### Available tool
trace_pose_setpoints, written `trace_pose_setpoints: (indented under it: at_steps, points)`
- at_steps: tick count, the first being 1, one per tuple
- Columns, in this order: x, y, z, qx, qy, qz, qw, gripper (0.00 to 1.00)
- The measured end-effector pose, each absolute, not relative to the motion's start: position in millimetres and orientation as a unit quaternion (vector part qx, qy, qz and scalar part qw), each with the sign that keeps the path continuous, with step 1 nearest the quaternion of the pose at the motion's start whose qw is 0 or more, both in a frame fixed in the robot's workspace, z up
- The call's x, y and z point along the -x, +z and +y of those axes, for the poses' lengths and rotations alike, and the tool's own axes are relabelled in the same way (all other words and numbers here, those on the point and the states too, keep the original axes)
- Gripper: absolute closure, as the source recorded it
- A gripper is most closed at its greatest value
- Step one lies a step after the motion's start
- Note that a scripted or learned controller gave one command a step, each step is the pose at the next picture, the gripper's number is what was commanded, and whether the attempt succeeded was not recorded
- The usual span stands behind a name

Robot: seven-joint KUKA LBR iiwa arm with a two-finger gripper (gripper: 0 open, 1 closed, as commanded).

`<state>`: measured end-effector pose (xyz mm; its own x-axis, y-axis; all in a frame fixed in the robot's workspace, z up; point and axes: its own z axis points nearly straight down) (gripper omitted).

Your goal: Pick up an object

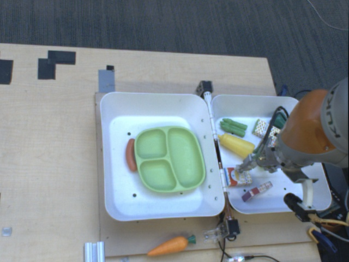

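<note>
My gripper [245, 165] hangs over the left part of the right bin [322, 198], with the orange-banded arm reaching in from the right. It is just above and to the right of a small red-and-white packet [231, 177] and just below a yellow corn-like piece [236, 144]. A purple-and-red tube [256, 191] lies a little lower right of it. Green beans [233, 126] and a patterned cube [261, 127] sit at the back of that bin. Nothing is visibly held.
The left bin [117, 162] holds a green divided plate [169, 158] with a red sausage [130, 154] beside its left edge. A toy carrot [170, 246] lies on the bench in front of the bins. The rim between the bins [214, 146] runs close to my gripper's left.
</note>
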<state>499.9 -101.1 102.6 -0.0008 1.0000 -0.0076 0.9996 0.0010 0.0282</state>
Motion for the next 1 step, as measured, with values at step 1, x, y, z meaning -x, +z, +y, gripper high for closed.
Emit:
trace_pose_setpoints:
  at_steps: [1]
  points:
    - [-501.7, 113.5, -99.3, -0.706, 0.0096, 0.708, 0.013, 1.0]
